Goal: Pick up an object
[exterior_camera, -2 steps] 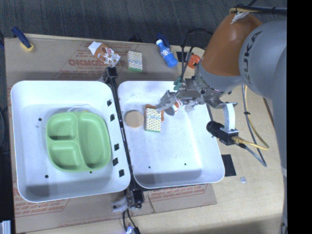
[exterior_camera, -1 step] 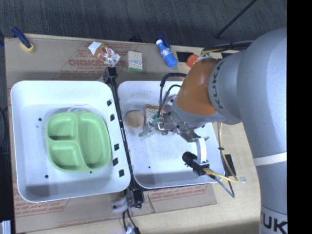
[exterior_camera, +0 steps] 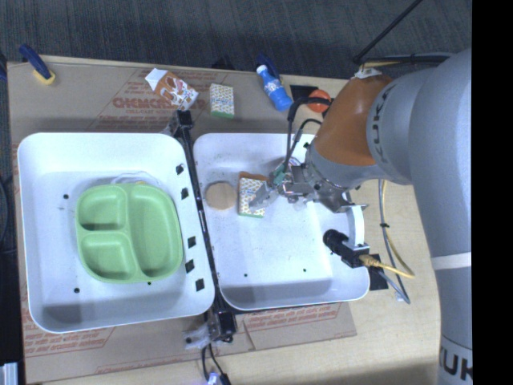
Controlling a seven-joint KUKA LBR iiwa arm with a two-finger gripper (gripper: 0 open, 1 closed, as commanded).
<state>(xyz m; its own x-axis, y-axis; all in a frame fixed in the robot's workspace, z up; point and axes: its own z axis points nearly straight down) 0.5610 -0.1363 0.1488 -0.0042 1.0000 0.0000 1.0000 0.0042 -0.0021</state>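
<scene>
In the right bin (exterior_camera: 272,283) lie a round tan cookie-like disc (exterior_camera: 219,195) and, just right of it, a small patterned packet (exterior_camera: 251,194) with green and orange print. My gripper (exterior_camera: 271,189) reaches down from the right and sits right against the packet's right edge. The grey wrist and orange band (exterior_camera: 349,123) hang over the bin's right half. A green divided plate (exterior_camera: 128,231) rests in the left bin (exterior_camera: 48,175).
Behind the bins on the cardboard lie a snack wrapper (exterior_camera: 170,89), a small patterned box (exterior_camera: 222,100) and a blue clamp (exterior_camera: 275,88). A yellow-handled clamp (exterior_camera: 37,64) sits at the far left. Cables and a black fitting (exterior_camera: 346,249) hang by the right bin's right wall.
</scene>
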